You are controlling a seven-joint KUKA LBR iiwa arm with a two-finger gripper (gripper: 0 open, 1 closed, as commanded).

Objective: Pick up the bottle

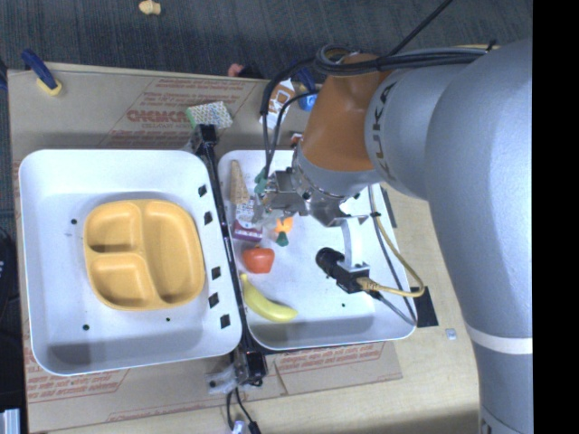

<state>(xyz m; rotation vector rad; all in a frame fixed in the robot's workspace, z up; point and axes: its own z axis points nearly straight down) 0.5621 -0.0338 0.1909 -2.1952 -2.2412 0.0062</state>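
Observation:
The bottle (246,224), small and clear with a purple label, lies against the left wall of the right bin (362,328). My gripper (271,202) hangs low over that bin, just right of the bottle's upper end and close to it. The grey wrist with its orange band hides much of the gripper from above. I cannot make out whether the gripper touches the bottle.
A tan cone-shaped piece (237,181) lies just behind the bottle. A small orange and green toy (282,234), a red tomato (259,259) and a banana (268,305) lie in front of it. The left bin (54,333) holds a yellow divided plate (143,252). A black cable plug (342,271) hangs over the right bin.

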